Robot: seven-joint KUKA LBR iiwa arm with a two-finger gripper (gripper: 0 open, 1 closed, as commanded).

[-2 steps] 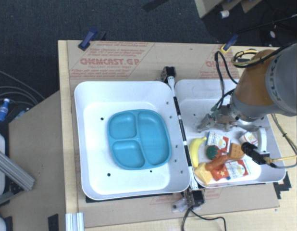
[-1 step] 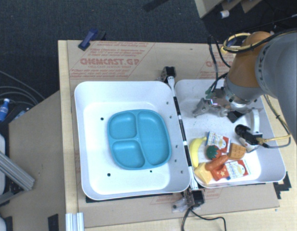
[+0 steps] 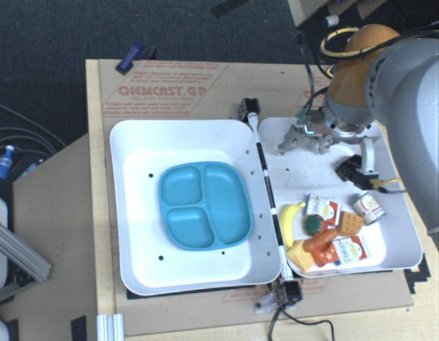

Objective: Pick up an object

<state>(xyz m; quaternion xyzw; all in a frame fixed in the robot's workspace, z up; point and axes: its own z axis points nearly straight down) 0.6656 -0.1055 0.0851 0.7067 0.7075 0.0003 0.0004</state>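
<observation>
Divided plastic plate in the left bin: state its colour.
The divided plastic plate is light blue, seen clearly in the camera view.

A single fixed camera looks down at a slant from above the pale wooden table [image 3: 170,84]. It sits far enough back to take in both shallow white plastic bins, the left bin [image 3: 134,148] and the right bin [image 3: 404,240], plus dark floor beyond. The grey arm with an orange band [image 3: 390,84] enters from the right.

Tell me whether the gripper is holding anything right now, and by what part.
Nothing is held: the gripper hangs over bare floor of the right bin.
</observation>
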